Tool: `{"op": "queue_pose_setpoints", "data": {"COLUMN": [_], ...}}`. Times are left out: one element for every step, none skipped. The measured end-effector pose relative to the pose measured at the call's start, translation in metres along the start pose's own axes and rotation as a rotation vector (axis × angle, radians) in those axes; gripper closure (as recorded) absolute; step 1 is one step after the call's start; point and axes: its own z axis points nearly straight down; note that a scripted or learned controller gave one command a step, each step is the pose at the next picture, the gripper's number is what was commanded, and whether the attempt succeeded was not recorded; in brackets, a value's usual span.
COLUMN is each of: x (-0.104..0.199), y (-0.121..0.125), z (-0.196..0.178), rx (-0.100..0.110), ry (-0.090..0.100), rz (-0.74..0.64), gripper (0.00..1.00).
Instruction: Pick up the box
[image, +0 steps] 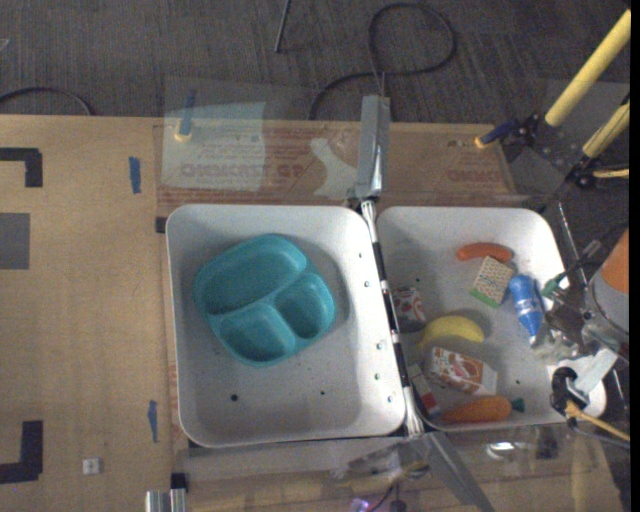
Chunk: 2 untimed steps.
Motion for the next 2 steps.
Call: {"op": "queue_pose_setpoints", "data": {"x": [0.079,0.022], "y": [-0.049,-0.006], "z": [0.047,-0.039], "rx": [-0.013,0.0], "ry": [0.003,0.0], "rz": [0.025,-0.092], "gripper": [1.0,1.0]}}
